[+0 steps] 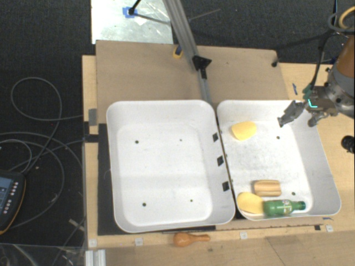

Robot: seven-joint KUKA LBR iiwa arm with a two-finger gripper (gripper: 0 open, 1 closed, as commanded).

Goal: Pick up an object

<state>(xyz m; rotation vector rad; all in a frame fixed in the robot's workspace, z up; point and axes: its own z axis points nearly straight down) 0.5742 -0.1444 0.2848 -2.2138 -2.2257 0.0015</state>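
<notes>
With fingers [300,117] apart and empty, I'd pinch the soft, light yellow piece [243,131] at nine o'clock across its middle.

The arm [345,65] is cut off by the right edge, so only its wrist and orange band show. The gripper [299,115] is small and dark; how its fingers stand cannot be told. A handheld control pendant [10,195] runs off the left edge. The green bottle [284,206] bears a label too small to read.
</notes>
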